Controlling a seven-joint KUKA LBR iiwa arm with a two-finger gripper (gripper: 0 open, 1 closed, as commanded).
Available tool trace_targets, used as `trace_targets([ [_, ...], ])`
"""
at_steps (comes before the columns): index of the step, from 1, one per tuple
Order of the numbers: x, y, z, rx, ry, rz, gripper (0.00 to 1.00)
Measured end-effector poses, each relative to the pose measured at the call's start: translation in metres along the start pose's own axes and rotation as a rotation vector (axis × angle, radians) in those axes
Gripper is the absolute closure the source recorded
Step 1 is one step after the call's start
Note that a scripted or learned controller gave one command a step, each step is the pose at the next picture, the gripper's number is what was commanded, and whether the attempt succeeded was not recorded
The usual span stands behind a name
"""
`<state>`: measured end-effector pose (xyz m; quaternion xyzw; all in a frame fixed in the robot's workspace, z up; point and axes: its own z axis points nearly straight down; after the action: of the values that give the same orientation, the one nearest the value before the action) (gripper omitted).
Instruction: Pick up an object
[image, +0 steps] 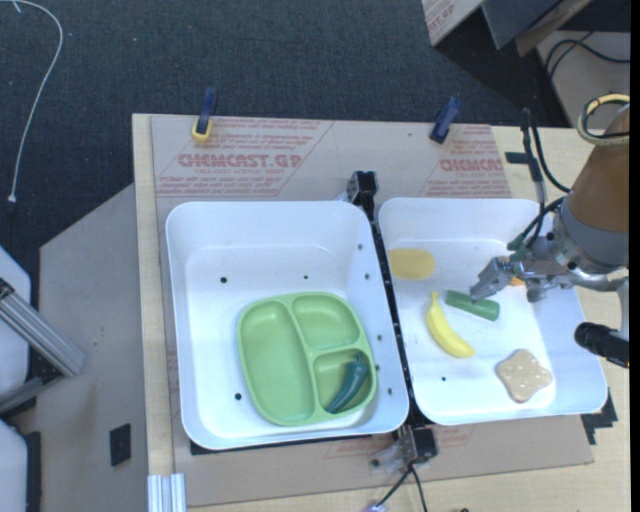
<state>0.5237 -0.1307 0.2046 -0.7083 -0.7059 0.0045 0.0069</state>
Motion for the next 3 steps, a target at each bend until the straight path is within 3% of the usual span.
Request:
trace_targets([
  [1, 0.0, 0.003, -0.007, -0.014, -0.002, -0.003, 0.0],
  [2, 0.01, 0.0, 0.043, -0.008, -0.001, -0.003, 0.0],
  [3, 0.01, 0.009, 0.097, -0.018, 0.001, -0.004, 0.0],
])
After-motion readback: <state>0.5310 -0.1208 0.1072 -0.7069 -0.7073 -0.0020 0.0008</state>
